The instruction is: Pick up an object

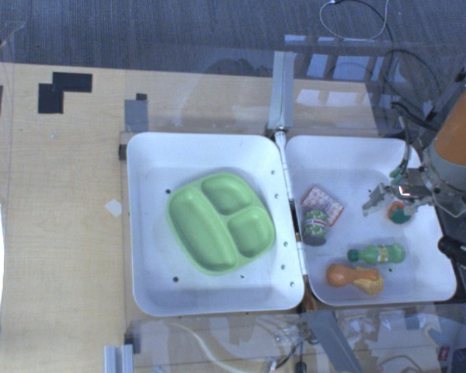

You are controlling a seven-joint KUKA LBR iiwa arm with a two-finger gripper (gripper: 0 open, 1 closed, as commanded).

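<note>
We see the gripper [382, 196] at mid-right, over the right bin [338, 158], fingers splayed apart w/ nothing between; small red-green toy [398, 212] sits just beside it, prob. the target; green bottle [377, 254] & can [314, 225] lie lower, spaced for easy access.

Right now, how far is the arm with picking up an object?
Done: nothing looks lifted. The green bottle, the orange toy, the small can and the red packet all lie in the right bin. In hand: the claw hangs near a small orange-and-green object; grip unclear. Left: grasp and lift.
</note>
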